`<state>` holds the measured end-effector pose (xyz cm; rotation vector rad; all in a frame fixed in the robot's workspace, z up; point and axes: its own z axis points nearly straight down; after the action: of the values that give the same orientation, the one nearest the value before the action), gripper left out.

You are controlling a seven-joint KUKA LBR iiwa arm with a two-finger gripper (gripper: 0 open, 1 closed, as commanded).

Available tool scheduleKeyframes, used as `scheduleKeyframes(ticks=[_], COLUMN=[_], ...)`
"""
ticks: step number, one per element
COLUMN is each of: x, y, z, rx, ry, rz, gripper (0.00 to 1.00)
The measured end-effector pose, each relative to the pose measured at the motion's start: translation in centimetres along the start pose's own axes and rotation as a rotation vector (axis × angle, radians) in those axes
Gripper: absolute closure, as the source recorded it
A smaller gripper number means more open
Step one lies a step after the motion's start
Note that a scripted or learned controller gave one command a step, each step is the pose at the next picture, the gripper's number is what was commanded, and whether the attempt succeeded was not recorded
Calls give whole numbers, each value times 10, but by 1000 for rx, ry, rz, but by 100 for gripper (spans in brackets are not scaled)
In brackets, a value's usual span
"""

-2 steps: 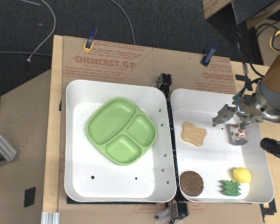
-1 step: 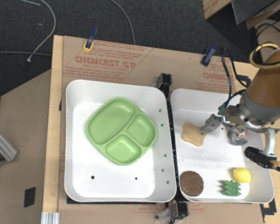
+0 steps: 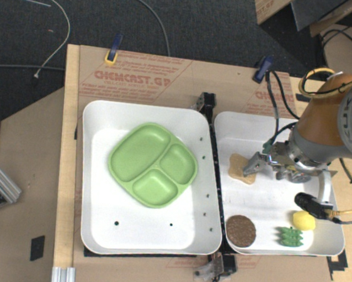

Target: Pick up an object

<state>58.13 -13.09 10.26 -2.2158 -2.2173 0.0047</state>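
Observation:
My gripper [image 3: 267, 170] hangs low over the right bin [image 3: 278, 133], below the grey wrist and its orange band. The fingers are spread open with nothing between them. The left fingertip [image 3: 252, 167] sits at the right edge of a tan bread-like piece [image 3: 240, 169], which lies on the bin floor. Nearer the front of the bin lie a brown round cookie [image 3: 240, 230], a yellow lemon [image 3: 303, 221] and a small green leafy toy [image 3: 291, 237].
A green divided plate [image 3: 153, 164] lies in the left bin [image 3: 96, 178]. A black connector with a yellow cable [image 3: 312, 205] hangs off the wrist just above the lemon. A ridge between the two bins [image 3: 215, 173] runs front to back.

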Motion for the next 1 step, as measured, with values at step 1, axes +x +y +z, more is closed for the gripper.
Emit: scheduleKeyframes(ticks=[1], x=[0], y=[2], z=[14], rx=[-7], ry=[0], rz=[0], gripper=[0])
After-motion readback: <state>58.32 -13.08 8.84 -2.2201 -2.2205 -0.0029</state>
